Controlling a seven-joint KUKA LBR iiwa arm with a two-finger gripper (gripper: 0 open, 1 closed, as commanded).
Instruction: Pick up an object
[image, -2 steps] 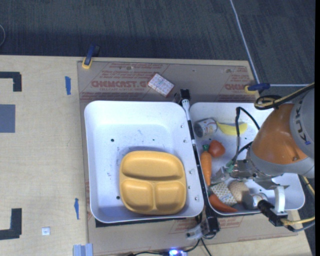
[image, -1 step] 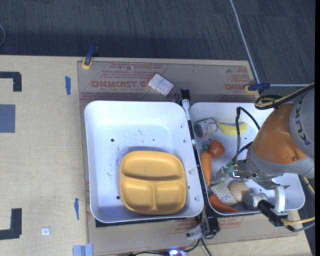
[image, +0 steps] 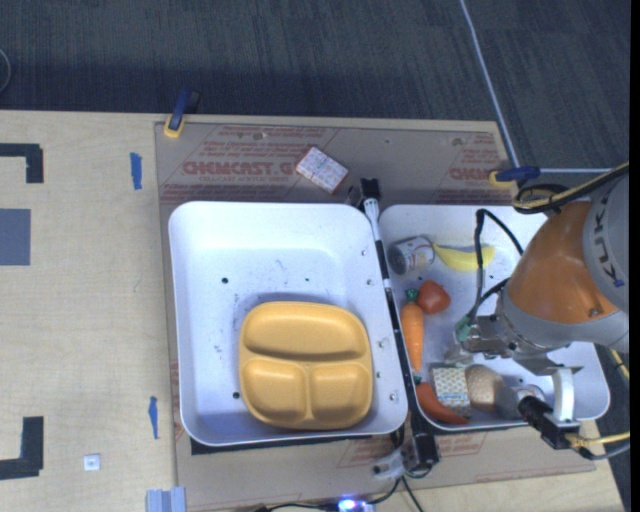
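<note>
Two white bins side by side on a cardboard sheet (image: 260, 160), walls touching along the middle. Left bin (image: 200, 260): one yellow tray (image: 305, 362) with three compartments, sitting toward the near-right corner, its right edge just beside the wall. Far half and left strip of that bin's floor are bare, so plenty of room there.

Right bin (image: 395, 225) is tight. The arm (image: 560, 275) covers most of its right side; the visible items crowd the left strip against the shared wall. Count: one carrot (image: 413, 335) lying lengthwise along the wall, one tomato (image: 433, 297) just beyond its far end, one banana (image: 460, 258) toward the far wall, one small grey can (image: 408, 255) on its side in the far-left corner, one tan lump (image: 481, 385) and one speckled packet (image: 450, 385) at the near wall, one red piece (image: 435, 405) under the packet against the near-left corner. A small green bit (image: 465, 328) sits by the wrist; can't tell what it is.

Gripper (image: 478, 345) is down in the right bin, between the carrot and the tan lump. Carrot is just left of it, lump and packet just on the near side, tomato a little beyond. Fingers are hidden under the wrist: can't tell whether they are apart or together, or on anything.

One small patterned block (image: 321, 168) lies on the cardboard beyond the left bin.
</note>
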